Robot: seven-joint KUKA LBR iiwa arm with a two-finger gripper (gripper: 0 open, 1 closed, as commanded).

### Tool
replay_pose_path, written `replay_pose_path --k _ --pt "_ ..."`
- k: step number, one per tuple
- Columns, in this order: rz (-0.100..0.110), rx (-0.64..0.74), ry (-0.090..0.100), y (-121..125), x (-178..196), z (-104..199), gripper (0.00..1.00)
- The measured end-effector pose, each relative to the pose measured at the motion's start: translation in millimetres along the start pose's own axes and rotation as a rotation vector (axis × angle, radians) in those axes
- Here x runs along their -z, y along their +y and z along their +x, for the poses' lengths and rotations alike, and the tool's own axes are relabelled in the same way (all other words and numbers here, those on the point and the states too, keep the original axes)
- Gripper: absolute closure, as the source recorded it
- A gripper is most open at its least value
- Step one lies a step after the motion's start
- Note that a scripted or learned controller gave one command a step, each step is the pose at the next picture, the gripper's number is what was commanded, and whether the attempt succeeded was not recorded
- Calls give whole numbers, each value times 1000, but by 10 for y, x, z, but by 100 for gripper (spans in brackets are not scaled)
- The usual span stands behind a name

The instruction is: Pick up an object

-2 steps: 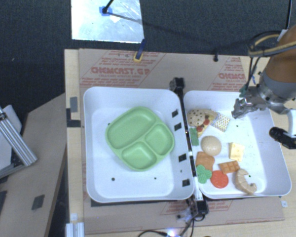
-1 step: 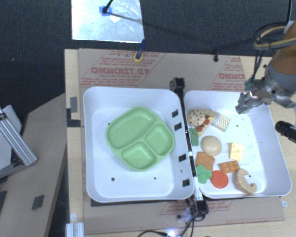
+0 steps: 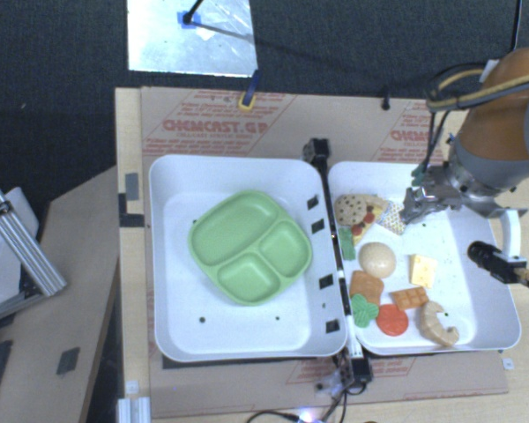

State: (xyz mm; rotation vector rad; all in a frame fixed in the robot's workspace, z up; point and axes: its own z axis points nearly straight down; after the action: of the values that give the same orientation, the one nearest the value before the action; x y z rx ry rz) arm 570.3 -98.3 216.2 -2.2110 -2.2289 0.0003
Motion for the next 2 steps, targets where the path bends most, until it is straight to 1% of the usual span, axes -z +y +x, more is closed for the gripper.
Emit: replay_pose_path --k 1,2 --pt "-2 0 0 -317 187 286 100" --pt "-4 -1 -1 -240 154 277 100"
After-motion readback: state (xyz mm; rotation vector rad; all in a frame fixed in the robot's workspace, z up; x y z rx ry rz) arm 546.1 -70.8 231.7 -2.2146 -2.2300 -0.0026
